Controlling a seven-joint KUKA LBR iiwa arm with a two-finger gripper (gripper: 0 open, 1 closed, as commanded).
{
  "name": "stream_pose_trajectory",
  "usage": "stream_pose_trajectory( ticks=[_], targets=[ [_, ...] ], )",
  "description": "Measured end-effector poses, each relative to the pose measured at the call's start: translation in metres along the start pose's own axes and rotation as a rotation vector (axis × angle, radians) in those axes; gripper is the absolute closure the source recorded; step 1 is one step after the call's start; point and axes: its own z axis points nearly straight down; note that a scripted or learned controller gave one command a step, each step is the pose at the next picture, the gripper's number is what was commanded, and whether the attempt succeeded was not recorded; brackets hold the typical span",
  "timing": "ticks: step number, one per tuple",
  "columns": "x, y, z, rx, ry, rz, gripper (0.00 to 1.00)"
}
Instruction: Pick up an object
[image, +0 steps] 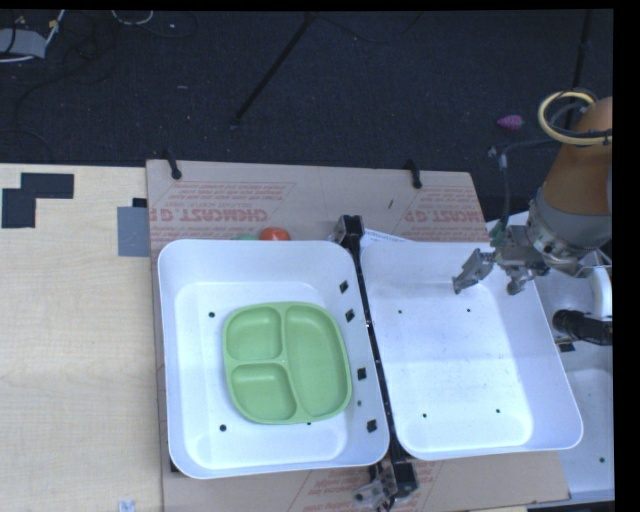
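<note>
While spread open and holding nothing, gripper (493, 276) above right bin (450, 400), dark carpet (300, 80) behind

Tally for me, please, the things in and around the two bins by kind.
White bins: 2 (left, right)
Green divided plates: 1, in the left bin
Small red-orange objects: 1, behind the left bin's far rim, partly hidden
Total: 4

A pale green divided plate (287, 361) lies in a white bin (190, 300).
</note>
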Motion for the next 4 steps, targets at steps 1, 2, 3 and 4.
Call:
stream_pose_trajectory(
  ticks=[1, 2, 3, 4],
  targets=[
    [0.000, 0.003, -0.008, -0.014, -0.003, -0.002, 0.00],
    [0.006, 0.006, 0.055, -0.007, -0.001, -0.004, 0.00],
    [0.007, 0.005, 0.108, -0.009, -0.001, -0.002, 0.00],
    [0.007, 0.006, 0.095, -0.012, -0.002, -0.002, 1.00]
  ],
)
